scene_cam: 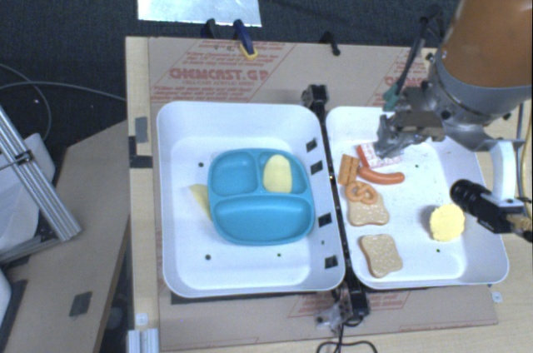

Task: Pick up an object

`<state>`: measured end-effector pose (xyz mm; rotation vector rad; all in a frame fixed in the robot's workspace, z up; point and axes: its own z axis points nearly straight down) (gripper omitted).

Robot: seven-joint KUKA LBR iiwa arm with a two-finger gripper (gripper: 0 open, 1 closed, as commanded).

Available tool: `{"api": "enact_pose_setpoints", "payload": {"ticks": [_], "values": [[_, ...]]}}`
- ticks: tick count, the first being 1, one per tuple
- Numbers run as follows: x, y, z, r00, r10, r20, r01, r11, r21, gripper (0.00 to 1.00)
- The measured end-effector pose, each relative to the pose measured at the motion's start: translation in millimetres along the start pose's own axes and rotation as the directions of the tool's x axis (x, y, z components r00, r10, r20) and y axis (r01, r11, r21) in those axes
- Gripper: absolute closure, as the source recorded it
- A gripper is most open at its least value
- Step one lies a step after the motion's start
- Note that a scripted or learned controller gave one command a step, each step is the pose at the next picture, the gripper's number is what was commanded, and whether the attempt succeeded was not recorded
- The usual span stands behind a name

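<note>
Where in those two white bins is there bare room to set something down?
Left bin: bare floor along the front edge, below the blue tray, and behind it. Right bin: bare front right, beyond the toast. Crowded near the divider, where gripper, sausage and pretzel cluster.

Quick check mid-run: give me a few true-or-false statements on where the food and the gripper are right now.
1. The blue tray sits in the left bin. True.
2. A yellow food piece lies in one of the tray's upper compartments. True.
3. The two toast slices are in the left bin. False: both lie in the right bin.
4. The gripper hangs over the tray. False: it is over the right bin, near the sausage.
</note>
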<state>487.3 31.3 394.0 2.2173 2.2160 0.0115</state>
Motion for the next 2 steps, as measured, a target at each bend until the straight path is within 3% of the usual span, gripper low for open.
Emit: {"api": "enact_pose_setpoints", "payload": {"ticks": [1,2], "values": [[17.7,-1.4,60.3,1.0,-0.004,0.0,0.004,1.0,0.013,1.0],[76.0,-0.3,-5.3,1.0,-0.009,-0.002,0.009,1.0,0.002,1.0]]}}
